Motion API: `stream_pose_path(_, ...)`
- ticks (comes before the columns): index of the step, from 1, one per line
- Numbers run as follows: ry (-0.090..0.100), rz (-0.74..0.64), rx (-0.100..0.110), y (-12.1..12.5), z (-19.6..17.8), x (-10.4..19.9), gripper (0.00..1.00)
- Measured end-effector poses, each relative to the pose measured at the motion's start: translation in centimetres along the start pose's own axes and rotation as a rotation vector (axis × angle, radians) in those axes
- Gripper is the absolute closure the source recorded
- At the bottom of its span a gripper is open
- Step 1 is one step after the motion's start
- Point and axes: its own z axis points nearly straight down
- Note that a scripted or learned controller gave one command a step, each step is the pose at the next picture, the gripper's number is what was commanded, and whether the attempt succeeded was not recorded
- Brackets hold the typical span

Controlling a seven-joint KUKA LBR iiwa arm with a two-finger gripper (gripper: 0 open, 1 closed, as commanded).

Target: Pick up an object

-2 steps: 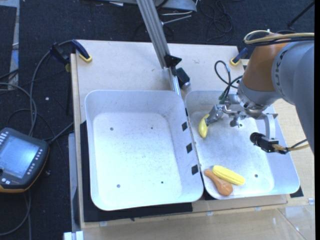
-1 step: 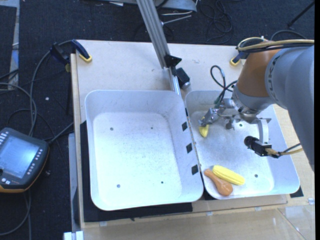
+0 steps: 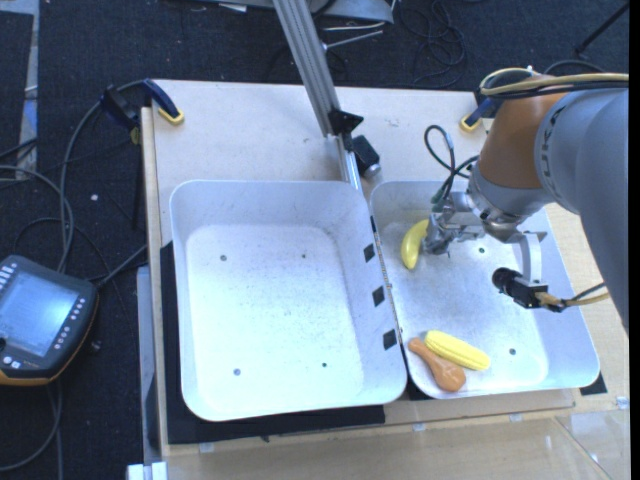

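So the arm (image 3: 560, 138) comes in from 3 o'clock and bends down over the right bin (image 3: 540, 368). Its gripper (image 3: 437, 240) sits low in the upper part of that bin, right up against a yellow banana (image 3: 411, 245). The banana lies on the bin floor at about 10 o'clock within the right bin, close to the wall shared with the left bin (image 3: 270, 298), and it's tilted a bit, top end toward 1 o'clock. The jaws are touching or just beside the banana's right edge, but I honestly can't tell whether they're wide, narrow or actually around it; the wrist hardware and cables hide that spot.

Down at 6 o'clock in the same bin there are 2 more things lying together: a yellow corn cob (image 3: 459, 350) and an orange carrot-looking piece (image 3: 440, 365) just under it, touching. They're well apart from the gripper.

Both bins sit side by side on the table (image 3: 260, 133). A pendant with a screen (image 3: 38, 318) lies on the floor at 9 o'clock.
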Motion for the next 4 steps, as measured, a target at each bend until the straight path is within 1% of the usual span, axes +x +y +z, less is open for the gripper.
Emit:
stream_pose_path(1,-0.001,0.002,0.005,0.5,-6.2,0.0,1.00)
stream_pose_path(2,-0.001,0.002,0.004,1.0,-12.5,0.0,1.00)
stream_pose_path(3,-0.001,0.002,0.006,1.1,-16.3,0.0,1.00)
stream_pose_path(4,0.000,-0.001,0.010,-0.9,-15.5,4.7,1.00)
